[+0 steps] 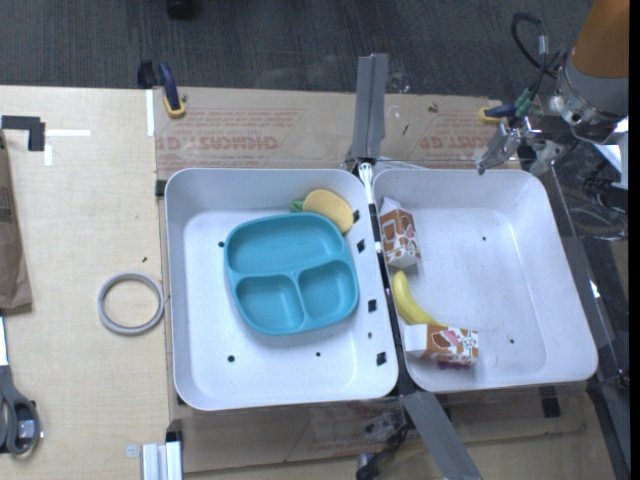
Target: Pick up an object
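Two white bins side by side on the table. Blue tray centred at left. At right, cartons and banana crowded at nine o'clock, graspable. End effector at one o'clock, above the rim; opening: cannot tell.

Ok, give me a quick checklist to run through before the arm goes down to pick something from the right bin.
1. Gripper free of any object: ok, nothing shows between its fingers.
2. Gripper over a target: not ok, it hangs at the right bin's far rim, away from the items.
3. Targets present: ok, a banana and two small cartons lie along the left wall.
4. Room around the banana: not ok, it touches the lower carton and hugs the wall.
5. Fingers open: cannot tell.
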Controlling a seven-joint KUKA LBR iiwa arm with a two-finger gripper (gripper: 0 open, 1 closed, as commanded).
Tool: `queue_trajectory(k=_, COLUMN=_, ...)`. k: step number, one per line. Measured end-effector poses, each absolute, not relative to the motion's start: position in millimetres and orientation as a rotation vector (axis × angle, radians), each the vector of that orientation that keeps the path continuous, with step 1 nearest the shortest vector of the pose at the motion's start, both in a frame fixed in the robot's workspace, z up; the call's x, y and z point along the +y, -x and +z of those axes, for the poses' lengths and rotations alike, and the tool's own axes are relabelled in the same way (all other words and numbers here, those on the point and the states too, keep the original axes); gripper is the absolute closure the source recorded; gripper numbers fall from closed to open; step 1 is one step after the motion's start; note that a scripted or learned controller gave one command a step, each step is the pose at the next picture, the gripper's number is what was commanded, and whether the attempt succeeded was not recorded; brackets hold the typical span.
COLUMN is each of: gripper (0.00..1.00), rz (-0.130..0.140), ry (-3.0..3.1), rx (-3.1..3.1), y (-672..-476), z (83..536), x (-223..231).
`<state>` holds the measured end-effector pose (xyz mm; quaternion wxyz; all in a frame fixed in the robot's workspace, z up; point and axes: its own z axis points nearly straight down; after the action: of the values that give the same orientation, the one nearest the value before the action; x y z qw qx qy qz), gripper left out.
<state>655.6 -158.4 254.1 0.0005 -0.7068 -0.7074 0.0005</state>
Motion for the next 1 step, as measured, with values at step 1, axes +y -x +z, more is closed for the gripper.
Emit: queue_trajectory(k=1, gripper=1.0, rz=0.005, ry=2.216, rx=-2.225, y=-656.1, z=262.4, x=-158.4)
